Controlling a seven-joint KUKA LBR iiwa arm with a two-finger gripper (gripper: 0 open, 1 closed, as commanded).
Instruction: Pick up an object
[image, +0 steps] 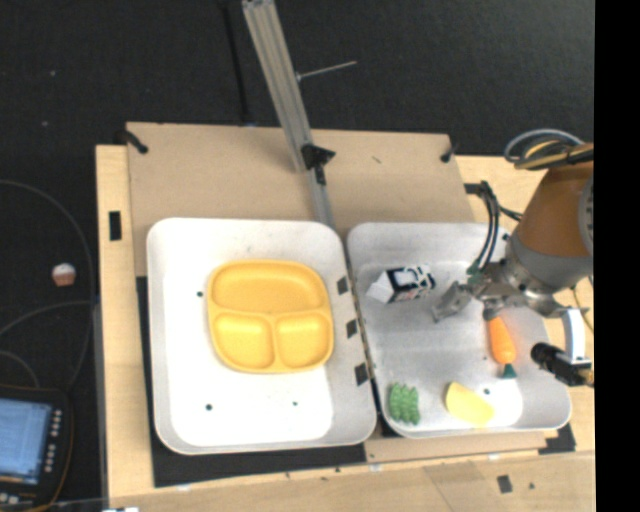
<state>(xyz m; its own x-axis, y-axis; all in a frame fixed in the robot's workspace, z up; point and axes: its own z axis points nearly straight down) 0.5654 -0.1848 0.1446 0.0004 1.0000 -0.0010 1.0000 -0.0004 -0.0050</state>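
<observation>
Nearest the camera, along the front wall of the right-hand shallow white bin (535, 415), lie a small green knobbly plastic piece that looks like toy broccoli (403, 402) and, just beside it to the right, a pale yellow rounded plastic wedge like a lemon slice (468, 404). Both look light, stiff and smooth; the wedge's curved back could slip from a pinch, so a grip across its flat faces would likely serve best

A little farther in, by the right wall, a small orange plastic toy carrot with a dark green tip (502, 342) lies lengthwise, pointing front to back. It seems the most reachable candidate for the task: rigid, light, and slender, so it should be taken across its thicker middle, not at the tapering end, where it might squirt free

Just beyond the carrot hangs the arm's grey two-finger hand (455, 300), low over the bin floor and near the carrot's upper end but not touching it. Nothing sits between its fingers; whether they stand wide or narrow cannot be told from here

Farther left, a small white and black carton-like box (402, 283) lies tipped on its side, well apart from the carrot

In the left white bin (170, 300) rests a yellow three-compartment plastic tray (270, 315), broad and awkward for a pinch

Behind both bins the tan wooden bench (220, 170) carries a slanting aluminium pole (285, 100)
</observation>
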